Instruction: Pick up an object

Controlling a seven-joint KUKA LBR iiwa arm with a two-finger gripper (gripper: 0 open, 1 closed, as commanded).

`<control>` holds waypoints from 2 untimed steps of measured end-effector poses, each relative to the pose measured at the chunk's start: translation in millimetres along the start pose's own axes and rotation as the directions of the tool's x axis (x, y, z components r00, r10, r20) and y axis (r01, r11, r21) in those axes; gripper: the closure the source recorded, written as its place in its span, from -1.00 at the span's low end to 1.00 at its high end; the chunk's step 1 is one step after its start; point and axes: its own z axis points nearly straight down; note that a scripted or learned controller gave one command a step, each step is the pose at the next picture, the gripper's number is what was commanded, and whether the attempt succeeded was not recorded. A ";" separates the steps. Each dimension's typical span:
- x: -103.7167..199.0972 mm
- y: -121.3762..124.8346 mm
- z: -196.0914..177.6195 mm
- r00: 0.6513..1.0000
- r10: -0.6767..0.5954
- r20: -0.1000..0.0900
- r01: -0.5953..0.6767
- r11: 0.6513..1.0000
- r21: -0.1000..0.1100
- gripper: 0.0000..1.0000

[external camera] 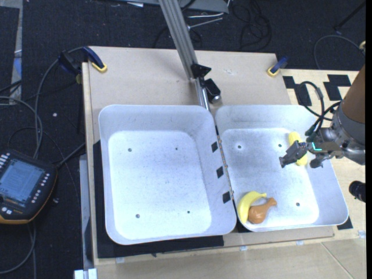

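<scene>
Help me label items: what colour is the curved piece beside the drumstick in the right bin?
Yellow; the curved piece shows clearly in the camera view, touching the brown drumstick.
</scene>
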 end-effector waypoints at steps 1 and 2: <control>0.0 0.0 0.0 1.000 0.000 0.000 0.000 1.000 0.000 -1.00; -3.7 7.5 47.9 1.000 0.000 -0.001 0.000 1.000 0.004 -1.00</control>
